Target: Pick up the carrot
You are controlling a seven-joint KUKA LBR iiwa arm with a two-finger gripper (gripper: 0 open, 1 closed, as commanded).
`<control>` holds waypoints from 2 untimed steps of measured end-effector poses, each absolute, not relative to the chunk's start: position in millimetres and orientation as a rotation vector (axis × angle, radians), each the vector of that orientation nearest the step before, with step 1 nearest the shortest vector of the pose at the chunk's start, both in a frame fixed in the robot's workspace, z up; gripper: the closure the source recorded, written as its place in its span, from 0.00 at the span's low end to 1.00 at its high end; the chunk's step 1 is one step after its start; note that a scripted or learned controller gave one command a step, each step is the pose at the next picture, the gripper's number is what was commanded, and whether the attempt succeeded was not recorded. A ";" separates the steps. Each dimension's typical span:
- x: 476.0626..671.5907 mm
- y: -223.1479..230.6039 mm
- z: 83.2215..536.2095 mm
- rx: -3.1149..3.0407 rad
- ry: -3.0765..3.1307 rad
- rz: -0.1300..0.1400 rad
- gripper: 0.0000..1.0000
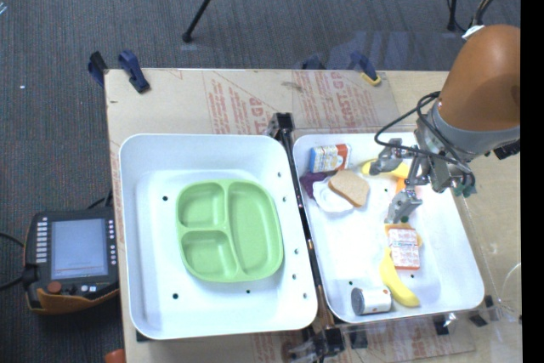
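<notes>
Clutter is your main risk. The carrot [398, 172] reads as the small orange piece near the far edge of the right bin [350, 244], mostly hidden under the gripper [405, 201], so you judge it partly by guess. A yellow piece [372, 168] lies touching or just beside it, and the bread slice [349, 189] sits near on the side toward the bin's middle. You cannot tell whether the gripper is spread or pressed together, and nothing shows pinched in it.

A close here may catch the yellow piece instead, or nudge the carrot against the far wall. The orange packet [404, 247] just nearer the front edge is another likely wrong pick, being a similar colour. Cables hang by the wrist and could snag.

Open room: bare floor runs through the middle of the right bin toward its front-left corner. The banana [396, 281] and small can [371, 300] crowd the front edge. The left bin [149, 183] carries just the green plate [229, 230].
</notes>
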State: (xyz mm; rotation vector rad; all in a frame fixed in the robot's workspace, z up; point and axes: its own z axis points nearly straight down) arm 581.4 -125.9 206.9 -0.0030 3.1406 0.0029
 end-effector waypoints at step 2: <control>637.9 -171.3 100.3 0.078 3.130 0.004 1.00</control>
